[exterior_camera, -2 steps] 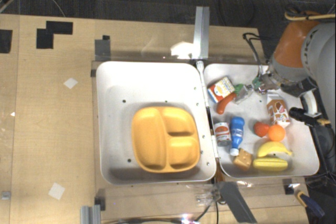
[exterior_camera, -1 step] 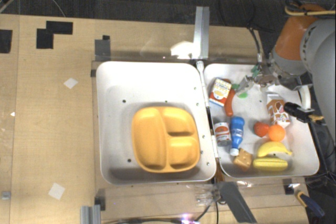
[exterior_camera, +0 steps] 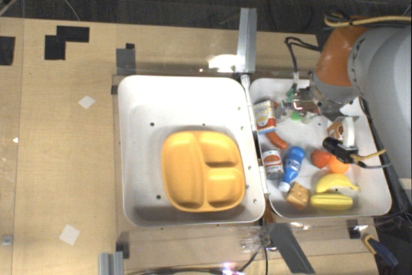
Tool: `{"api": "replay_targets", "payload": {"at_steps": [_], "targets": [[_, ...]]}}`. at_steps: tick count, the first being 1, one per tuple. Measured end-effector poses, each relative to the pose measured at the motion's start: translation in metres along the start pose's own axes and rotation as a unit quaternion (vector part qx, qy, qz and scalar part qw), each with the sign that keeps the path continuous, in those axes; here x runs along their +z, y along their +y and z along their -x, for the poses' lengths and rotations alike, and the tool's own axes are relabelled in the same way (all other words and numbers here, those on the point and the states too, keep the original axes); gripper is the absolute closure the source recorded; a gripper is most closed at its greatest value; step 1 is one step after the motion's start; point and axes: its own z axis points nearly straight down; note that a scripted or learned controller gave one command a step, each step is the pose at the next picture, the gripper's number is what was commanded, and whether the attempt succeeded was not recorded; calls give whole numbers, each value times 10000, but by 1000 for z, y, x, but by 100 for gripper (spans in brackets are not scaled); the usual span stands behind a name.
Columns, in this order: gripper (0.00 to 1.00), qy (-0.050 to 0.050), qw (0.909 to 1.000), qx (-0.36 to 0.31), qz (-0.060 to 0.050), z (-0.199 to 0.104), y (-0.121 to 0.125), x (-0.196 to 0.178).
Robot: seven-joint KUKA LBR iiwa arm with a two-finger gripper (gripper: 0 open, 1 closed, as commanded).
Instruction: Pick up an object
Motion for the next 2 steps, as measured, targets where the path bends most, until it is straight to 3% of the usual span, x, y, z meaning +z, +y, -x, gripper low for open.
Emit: {"api": "replay_targets", "payload": {"at_steps": [1,2], "targets": [[0,-3,9476,3193,-29,-7,17,1],[0,-9,9353,3538,-14,30,10,1]]}}
